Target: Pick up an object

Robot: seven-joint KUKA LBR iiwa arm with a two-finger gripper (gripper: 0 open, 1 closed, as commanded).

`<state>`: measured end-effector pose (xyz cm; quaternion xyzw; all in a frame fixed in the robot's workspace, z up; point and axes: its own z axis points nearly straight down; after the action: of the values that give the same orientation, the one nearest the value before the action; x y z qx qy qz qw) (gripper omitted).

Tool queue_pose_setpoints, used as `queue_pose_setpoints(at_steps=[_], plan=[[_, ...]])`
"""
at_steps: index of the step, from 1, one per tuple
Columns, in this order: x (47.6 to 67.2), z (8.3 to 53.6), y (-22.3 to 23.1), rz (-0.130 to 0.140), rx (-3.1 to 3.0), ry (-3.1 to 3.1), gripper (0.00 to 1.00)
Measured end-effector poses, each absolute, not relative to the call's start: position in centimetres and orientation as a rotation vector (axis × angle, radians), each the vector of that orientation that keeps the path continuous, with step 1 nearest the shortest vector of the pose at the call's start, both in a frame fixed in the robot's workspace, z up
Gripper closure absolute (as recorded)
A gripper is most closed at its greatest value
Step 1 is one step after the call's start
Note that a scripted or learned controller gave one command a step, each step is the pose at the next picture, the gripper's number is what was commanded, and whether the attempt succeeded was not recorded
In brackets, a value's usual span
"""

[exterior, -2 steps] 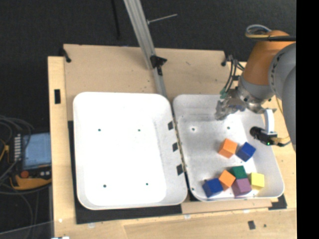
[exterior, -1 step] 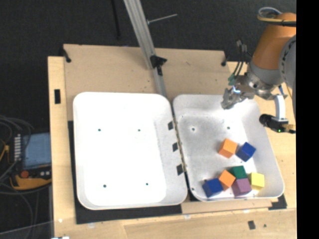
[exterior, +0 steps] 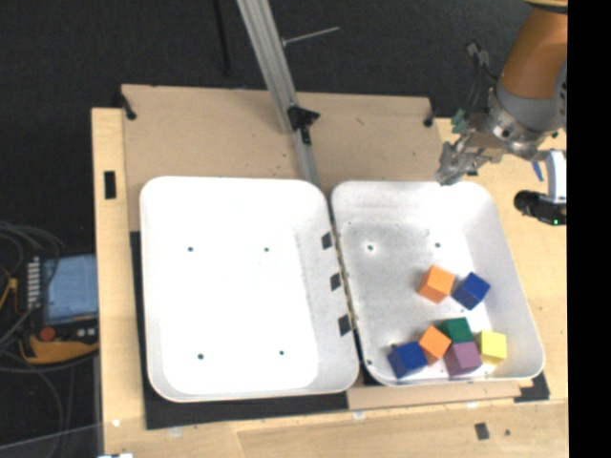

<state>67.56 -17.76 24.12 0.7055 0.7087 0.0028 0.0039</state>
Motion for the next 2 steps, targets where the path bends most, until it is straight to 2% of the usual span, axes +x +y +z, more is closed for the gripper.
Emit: queue_pose_setpoints(at_steps=[1, 2], plan=[[67.7, 29.6, -17.9, 0.007, 2.209, 2.224, 1.0], [65.5, 27.9, -13.4, -0.003, 2.217, 2.225, 1.0]])
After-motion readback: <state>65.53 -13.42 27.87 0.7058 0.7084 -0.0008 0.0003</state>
